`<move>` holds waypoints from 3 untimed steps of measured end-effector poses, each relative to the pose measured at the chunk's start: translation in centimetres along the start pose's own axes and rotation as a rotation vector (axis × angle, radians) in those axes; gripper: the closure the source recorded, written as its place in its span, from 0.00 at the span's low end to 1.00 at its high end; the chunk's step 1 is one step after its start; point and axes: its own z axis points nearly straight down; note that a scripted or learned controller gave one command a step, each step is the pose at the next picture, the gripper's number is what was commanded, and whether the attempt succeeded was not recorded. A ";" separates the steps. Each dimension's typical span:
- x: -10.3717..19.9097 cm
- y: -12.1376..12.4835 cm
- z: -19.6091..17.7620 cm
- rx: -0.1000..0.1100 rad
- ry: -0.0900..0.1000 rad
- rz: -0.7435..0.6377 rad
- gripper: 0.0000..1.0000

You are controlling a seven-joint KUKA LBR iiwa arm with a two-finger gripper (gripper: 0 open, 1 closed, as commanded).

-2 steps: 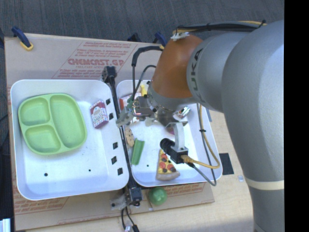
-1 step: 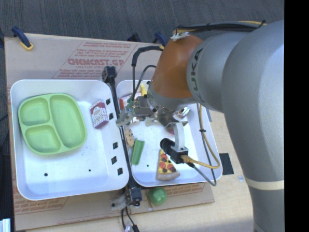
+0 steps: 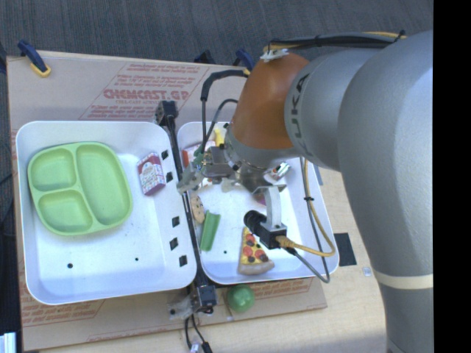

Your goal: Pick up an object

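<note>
My gripper (image 3: 197, 176) hangs low over the left edge of the right bin (image 3: 309, 267), close to the divider between the bins. The arm's orange band and wrist hide most of it. Just below it lies a small tan piece (image 3: 197, 209), and beside that a green stick (image 3: 210, 231). A toy pizza slice (image 3: 254, 253) rests near the right bin's front edge. In the left bin (image 3: 96, 271), a small red packet (image 3: 151, 173) lies to the gripper's left, next to a green divided plate (image 3: 77, 188).
A green ball (image 3: 239, 298) sits outside the bins on the cardboard at the front. Cables and a black fitting (image 3: 263, 230) hang from the wrist over the right bin. The arm covers the right bin's back half. Blue clamps hold the cardboard's far edge.
</note>
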 end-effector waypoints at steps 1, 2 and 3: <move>-9.8 4.9 10.1 0.002 -0.001 0.003 0.00; -9.7 5.0 9.0 0.000 -0.002 -0.003 1.00; -9.7 5.0 9.0 0.000 -0.002 -0.003 0.00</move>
